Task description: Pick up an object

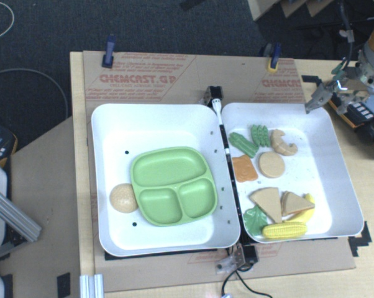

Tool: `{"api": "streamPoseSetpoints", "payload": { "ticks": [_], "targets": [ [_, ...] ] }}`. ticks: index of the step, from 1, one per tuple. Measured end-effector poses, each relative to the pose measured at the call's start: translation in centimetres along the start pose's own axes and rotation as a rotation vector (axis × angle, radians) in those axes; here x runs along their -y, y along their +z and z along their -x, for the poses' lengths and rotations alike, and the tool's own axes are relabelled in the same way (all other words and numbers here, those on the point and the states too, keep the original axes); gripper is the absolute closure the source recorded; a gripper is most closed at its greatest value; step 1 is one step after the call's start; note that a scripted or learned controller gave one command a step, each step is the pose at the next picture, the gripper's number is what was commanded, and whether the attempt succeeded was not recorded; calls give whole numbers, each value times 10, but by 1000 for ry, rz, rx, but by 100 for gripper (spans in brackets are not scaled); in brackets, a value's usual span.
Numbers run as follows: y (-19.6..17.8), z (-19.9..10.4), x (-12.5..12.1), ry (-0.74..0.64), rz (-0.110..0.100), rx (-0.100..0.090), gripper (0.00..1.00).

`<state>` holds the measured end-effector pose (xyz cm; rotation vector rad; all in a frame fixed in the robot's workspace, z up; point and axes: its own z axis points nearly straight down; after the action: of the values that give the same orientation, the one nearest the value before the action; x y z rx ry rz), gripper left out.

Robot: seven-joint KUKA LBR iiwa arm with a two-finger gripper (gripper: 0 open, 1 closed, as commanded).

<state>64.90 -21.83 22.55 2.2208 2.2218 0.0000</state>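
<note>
Hovering at the right bin's (336,166) far corner, the hand (316,99) looks spread and empty, and honestly the toy food (271,164) down there is so crammed together it could easily nudge a neighbour and miss.

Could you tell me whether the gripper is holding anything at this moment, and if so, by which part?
Nothing is held. The gripper hangs over the far right corner of the right bin, apart from the toy food lying in it.

Smooth plastic tray (172,185) — glossy white bins (156,120)
</note>
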Motion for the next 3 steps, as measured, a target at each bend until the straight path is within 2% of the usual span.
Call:
{"api": "streamPoseSetpoints", "payload": {
  "ticks": [1,2,3],
  "targets": [
    [127,-16,8,-1,9,3,0],
    [132,-5,18,-11,19,-16,0],
    [136,-8,41,-13,12,-18,0]
  ]
}}
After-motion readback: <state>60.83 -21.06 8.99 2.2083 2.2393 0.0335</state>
